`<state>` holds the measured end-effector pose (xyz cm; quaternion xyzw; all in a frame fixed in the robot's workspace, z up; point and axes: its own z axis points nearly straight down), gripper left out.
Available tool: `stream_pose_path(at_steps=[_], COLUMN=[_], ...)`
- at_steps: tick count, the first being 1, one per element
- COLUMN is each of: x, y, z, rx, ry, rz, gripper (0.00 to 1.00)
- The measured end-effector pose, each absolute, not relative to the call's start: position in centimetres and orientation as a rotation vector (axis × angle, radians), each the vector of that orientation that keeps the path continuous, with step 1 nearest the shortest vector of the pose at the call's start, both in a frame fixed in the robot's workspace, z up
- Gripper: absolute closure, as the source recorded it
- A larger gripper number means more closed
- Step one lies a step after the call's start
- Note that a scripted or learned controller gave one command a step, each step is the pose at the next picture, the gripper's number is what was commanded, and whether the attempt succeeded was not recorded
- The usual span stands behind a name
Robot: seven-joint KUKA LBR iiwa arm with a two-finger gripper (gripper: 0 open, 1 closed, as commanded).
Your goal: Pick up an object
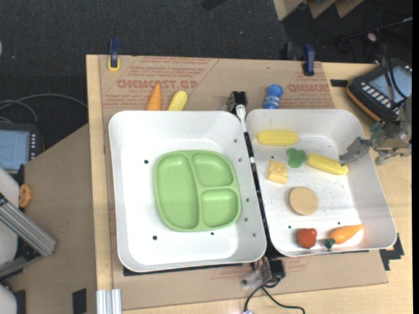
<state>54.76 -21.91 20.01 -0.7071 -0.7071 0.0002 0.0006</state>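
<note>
Banana (327,164) in the right bin (366,205), centre-right of frame, just beside the gripper (357,150).
Whether the gripper's fingers are apart or together cannot be told; best to centre over the banana's middle, crosswise, clear of the broccoli (296,157).

The gripper (357,150) reaches in from the right edge, hanging low with its grey fingers angled down and leftward; nothing sits between them.
</note>
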Motion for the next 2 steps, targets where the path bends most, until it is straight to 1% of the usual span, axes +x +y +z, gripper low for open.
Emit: stream_pose_path(at_steps=[1, 2], x=[51.3, 57.3], y=[-18.7, -11.4], z=[7.9, 19.7], rx=[-2.216, -2.218], ry=[-2.217, -2.242], rz=[0.003, -0.016], gripper=[0.0, 0.0])
